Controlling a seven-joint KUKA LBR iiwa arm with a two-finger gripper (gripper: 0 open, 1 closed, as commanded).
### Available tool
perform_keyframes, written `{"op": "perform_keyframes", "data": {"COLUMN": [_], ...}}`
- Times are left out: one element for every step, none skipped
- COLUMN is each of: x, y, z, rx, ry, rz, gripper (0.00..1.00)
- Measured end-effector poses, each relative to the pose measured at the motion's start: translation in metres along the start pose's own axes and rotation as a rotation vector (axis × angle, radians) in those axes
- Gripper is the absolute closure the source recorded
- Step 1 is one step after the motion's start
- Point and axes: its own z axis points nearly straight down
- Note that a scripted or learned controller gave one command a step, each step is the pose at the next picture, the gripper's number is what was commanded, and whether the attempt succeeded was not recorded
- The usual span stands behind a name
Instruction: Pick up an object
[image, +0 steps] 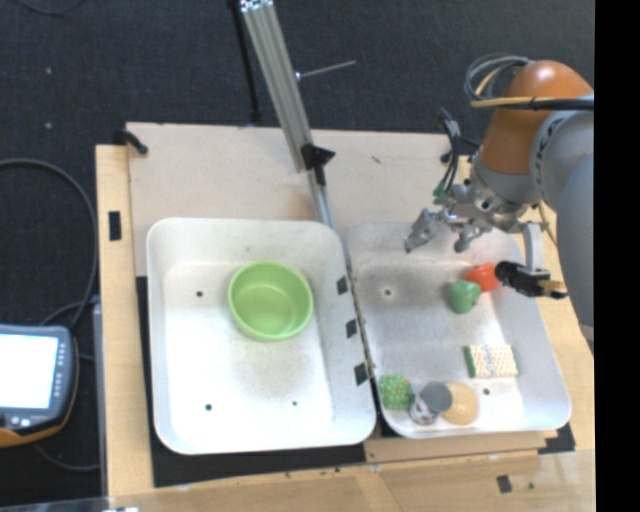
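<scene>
Here is the gripper (440, 232), hovering over the far end of the right bin (400, 320), up around the one o'clock corner of the bench (220, 170) — its two fingers are spread apart, nothing between them. The grey arm (570, 160) with its orange band (530, 110) reaches in from three o'clock.

Candidates for the pick sit in the right bin. A green rounded object (463, 296) lies just beside an orange-red piece (482, 277), which sits at its one o'clock; both are at about five o'clock from the gripper, close but apart from it. Neither shows a clear long axis. Further toward six o'clock, a small checkered block (490, 360) lies with its long side running roughly nine to three. Along the near rim sit a green knobbly ball (395, 390), a grey disc (433, 400) and a tan round piece (462, 403), packed in a row.

The left bin (180, 350) holds a green bowl (270, 300), upright, opening up.

The bench is pale wood over dark carpet (100, 60) — a metal pole (285, 90) slants up toward twelve, and a screen device (30, 375) lies at nine o'clock.
</scene>
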Motion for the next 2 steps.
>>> {"op": "perform_keyframes", "data": {"x": [-0.001,-0.002], "y": [0.0,0.001], "z": [0.052,0.037], "rx": [0.0,-0.008], "ry": [0.0,-0.003], "rz": [0.0,0.0], "gripper": [0.0,1.0]}}
